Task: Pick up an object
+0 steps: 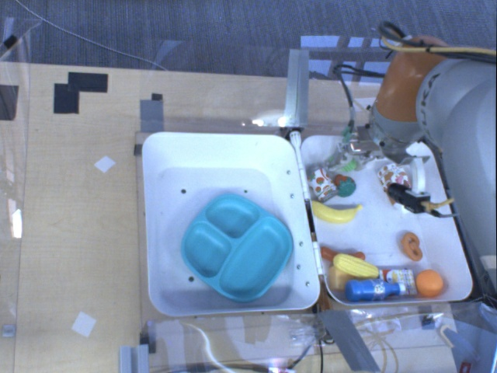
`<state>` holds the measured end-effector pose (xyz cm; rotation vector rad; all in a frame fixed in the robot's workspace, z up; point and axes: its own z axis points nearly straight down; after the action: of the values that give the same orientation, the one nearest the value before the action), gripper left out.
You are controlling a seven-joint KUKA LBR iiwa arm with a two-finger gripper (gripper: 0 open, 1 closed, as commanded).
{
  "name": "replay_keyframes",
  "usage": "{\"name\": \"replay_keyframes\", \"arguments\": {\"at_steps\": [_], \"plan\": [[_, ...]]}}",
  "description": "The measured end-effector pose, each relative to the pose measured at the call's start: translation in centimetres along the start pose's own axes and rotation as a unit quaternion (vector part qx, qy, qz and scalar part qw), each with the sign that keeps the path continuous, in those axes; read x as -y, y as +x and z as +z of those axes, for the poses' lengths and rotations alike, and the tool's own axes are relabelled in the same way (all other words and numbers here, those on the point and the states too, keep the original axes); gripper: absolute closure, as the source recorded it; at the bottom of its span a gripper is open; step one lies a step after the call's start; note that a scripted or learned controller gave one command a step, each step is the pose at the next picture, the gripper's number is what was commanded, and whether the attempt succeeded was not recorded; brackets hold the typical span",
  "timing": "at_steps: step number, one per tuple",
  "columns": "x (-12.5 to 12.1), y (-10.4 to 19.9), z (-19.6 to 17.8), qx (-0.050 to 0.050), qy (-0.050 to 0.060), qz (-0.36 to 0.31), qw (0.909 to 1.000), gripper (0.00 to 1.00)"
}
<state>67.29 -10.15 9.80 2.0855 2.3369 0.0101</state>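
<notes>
Blue bottle (375, 289), label unreadable, lies beside orange (429, 284) and corn (355, 266).

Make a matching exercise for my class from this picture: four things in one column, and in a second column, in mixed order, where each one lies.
Things:
1. blue divided plate
2. banana
3. orange
4. blue bottle

Places:
A. near corner of the right bin, beside the bottle's cap end
B. left bin
C. middle of the right bin, close to its left wall
D. lying along the right bin's near wall

Pairs: 1-B, 2-C, 3-A, 4-D
</notes>
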Motion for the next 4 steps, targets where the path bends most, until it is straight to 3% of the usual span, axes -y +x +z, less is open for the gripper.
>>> {"name": "replay_keyframes", "arguments": {"at_steps": [1, 2, 3, 4], "plan": [[-0.7, 7.5, -11.6, -0.001, 0.002, 0.002, 1.0000, 1.00], [-0.7, 7.5, -11.5, -0.001, 0.003, 0.002, 1.0000, 0.00], [2.6, 3.4, -8.6, -0.001, 0.005, -0.017, 0.9999, 0.00], [6.7, 0.0, -9.4, -0.001, 0.005, 0.030, 0.9995, 0.00]]}}
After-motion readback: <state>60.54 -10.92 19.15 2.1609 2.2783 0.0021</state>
